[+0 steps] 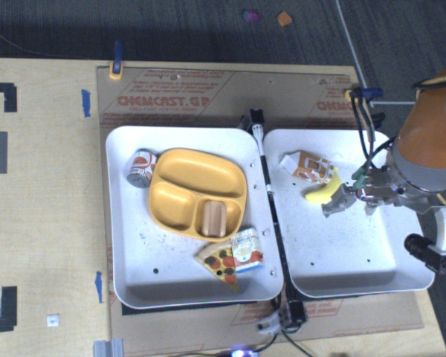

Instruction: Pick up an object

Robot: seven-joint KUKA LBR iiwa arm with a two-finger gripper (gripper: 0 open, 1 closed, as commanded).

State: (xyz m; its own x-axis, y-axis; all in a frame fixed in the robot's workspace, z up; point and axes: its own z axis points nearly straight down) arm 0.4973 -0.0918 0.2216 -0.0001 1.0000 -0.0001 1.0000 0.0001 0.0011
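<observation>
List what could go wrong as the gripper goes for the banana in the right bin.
1. The gripper sits at the right end of the banana, not over its middle, so a close may clip only the tip and push the banana away.
2. The orange-and-white packet lies right beside the banana; it could be nudged or caught along with it.
3. Cables hang close above the gripper and might snag as the arm moves.
</observation>
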